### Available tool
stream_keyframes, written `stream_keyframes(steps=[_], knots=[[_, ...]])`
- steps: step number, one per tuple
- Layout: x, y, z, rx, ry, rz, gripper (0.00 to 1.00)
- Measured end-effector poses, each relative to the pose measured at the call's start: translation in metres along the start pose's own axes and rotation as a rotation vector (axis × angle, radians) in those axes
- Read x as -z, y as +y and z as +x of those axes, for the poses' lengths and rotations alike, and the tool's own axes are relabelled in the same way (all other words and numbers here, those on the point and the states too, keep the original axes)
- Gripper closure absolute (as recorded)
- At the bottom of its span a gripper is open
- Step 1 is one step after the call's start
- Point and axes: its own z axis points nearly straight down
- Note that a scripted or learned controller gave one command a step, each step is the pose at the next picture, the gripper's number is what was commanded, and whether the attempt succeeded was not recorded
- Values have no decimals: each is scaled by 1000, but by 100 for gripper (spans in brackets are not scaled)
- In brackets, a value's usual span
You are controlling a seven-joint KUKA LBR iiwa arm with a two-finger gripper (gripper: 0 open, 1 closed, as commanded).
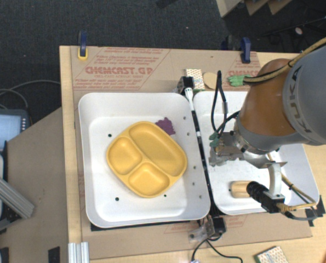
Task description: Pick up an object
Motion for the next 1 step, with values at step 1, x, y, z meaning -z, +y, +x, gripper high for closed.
stream_keyframes(steps=[1], knots=[[75, 4, -58, 0, -4, -13, 100]])
